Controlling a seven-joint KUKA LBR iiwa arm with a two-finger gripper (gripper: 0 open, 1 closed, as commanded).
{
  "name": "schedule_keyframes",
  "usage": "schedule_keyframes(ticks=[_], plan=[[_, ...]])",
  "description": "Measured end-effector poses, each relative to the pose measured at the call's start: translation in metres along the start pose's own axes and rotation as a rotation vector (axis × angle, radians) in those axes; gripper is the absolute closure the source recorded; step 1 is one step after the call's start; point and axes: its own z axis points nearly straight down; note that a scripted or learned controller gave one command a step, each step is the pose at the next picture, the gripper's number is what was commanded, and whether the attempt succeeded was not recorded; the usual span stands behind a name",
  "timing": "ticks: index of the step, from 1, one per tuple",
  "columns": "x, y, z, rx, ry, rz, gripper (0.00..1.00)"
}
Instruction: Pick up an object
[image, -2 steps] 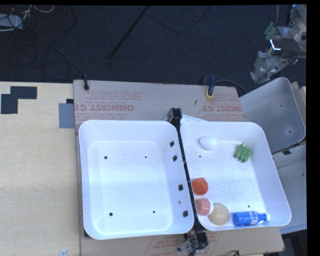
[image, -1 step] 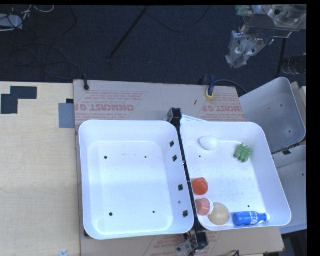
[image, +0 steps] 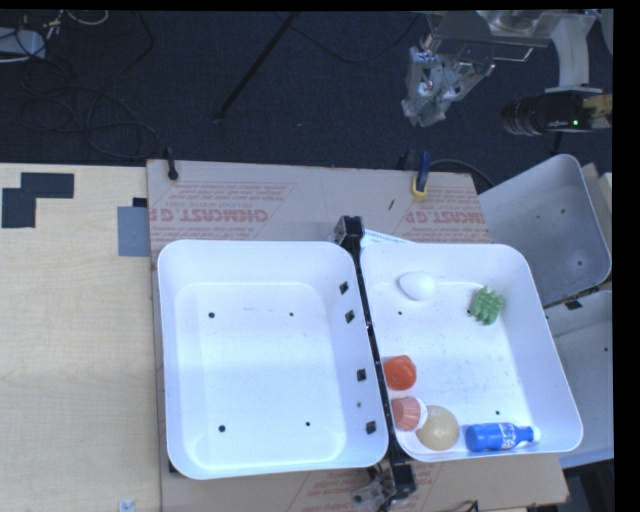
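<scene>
The left bin (image: 255, 375) on the worktop (image: 70, 340) offers nothing to grasp, so the step in hand is choosing a target in the right bin (image: 530, 300) and bringing the arm down over it.

Going from left to right across that bin, an orange-red round object (image: 400, 373) sits near the divider (image: 362, 330), with a pinkish round piece (image: 406, 412) just below it and a cream-coloured round piece (image: 438, 429) touching or nearly touching that one. These three crowd together close to the bin's wall, so a descent there risks striking the rim or nudging a neighbour.

A white egg-like object (image: 417, 286) lies alone towards the far side, with bare floor all round it. It looks like the easiest pick, though its smooth curve could squirt out unless the closing line passes through its middle.

Further right, a small green ridged object (image: 486, 305) also stands apart and probably gives better grip. A blue bottle (image: 498, 436) lies on its side along the near wall and would need to be gripped across its narrow width.

The pincer (image: 432, 95) hangs high beyond the bins' far edge, well apart from everything and with nothing in it. How far it is parted cannot be told.
</scene>
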Motion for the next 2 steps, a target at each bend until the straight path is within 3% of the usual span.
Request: schedule_keyframes(ticks=[1, 2], plan=[[0.096, -0.042, 0.172, 0.021, -0.004, -0.002, 1.00], [0.168, -0.045, 0.091, -0.005, 0.001, -0.001, 1.00]])
